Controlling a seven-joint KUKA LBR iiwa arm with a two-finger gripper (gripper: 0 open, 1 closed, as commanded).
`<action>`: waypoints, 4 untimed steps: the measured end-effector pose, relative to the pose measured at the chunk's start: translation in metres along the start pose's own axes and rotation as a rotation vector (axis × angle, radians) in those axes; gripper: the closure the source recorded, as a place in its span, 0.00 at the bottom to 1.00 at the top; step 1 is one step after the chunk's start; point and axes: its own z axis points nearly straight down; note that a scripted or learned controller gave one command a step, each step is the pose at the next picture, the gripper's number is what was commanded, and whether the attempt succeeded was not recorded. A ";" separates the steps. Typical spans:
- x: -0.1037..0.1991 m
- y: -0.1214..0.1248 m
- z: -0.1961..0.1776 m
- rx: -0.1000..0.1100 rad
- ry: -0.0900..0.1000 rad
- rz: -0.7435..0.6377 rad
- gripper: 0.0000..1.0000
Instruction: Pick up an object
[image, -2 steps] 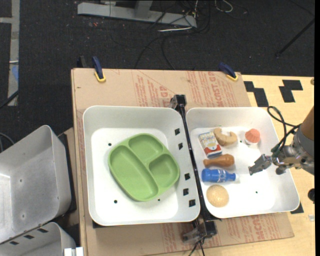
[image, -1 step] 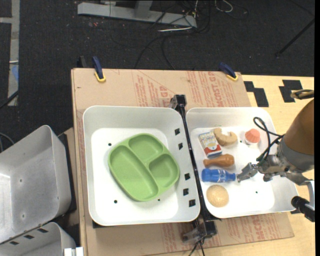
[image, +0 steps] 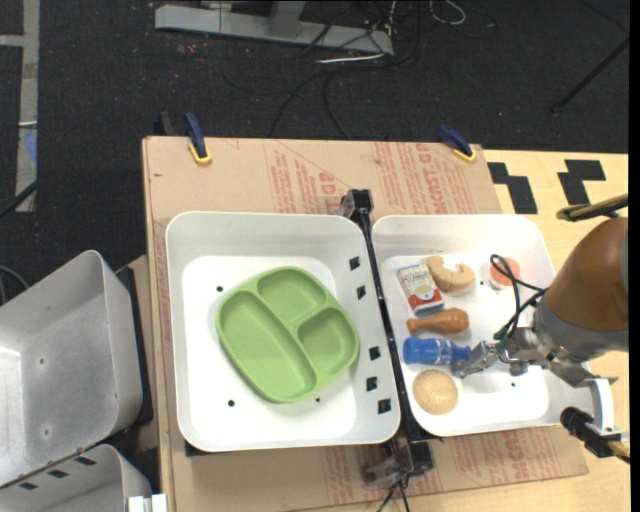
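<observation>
Gripper sits low in right bin, tip just beside blue bottle's right end, bottle axis running left-right w/ tan ball below-left; can't tell how far open.

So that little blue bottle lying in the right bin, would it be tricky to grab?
Probably. The blue bottle lies on its side and looks rounded, so a nudge from the end effector could roll it. It also looks smooth, so possibly slippery, and small enough to be light.
</observation>
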 end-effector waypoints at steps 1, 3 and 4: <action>0.000 0.001 -0.013 -0.005 -0.002 0.001 1.00; 0.017 0.008 -0.128 -0.009 -0.003 -0.006 1.00; 0.017 0.012 -0.170 -0.008 -0.004 -0.005 1.00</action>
